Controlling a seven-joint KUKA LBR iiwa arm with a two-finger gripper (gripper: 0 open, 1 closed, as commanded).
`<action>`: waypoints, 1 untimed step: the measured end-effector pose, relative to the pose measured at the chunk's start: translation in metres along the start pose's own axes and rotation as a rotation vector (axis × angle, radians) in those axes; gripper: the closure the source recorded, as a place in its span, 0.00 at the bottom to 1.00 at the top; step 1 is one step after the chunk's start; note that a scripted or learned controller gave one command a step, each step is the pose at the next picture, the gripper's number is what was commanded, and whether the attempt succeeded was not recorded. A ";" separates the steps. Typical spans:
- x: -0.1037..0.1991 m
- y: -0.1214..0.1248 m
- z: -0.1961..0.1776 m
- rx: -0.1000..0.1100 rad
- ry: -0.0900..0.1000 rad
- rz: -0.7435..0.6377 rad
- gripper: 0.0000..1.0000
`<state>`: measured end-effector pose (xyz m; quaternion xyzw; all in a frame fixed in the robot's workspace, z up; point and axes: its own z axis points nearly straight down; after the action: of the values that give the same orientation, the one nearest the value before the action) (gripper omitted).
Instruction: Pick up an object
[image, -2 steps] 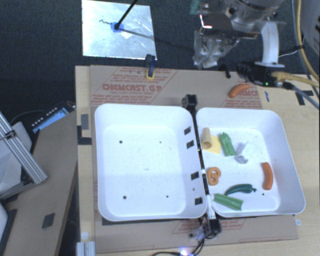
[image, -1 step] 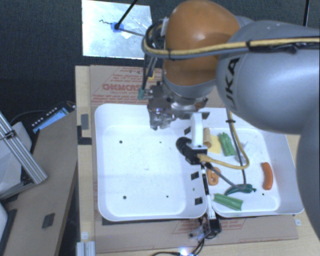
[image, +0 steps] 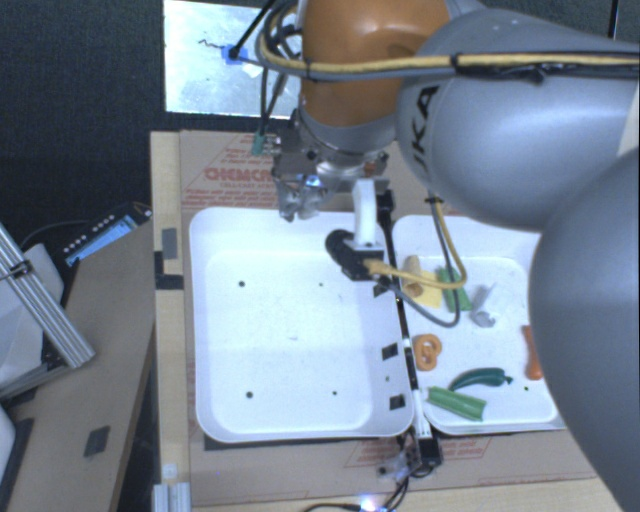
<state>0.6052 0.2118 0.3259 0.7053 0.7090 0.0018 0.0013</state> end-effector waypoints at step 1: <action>-0.001 -0.001 -0.011 0.001 0.001 0.000 1.00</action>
<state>0.6039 0.2111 0.3370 0.7052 0.7090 0.0017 0.0005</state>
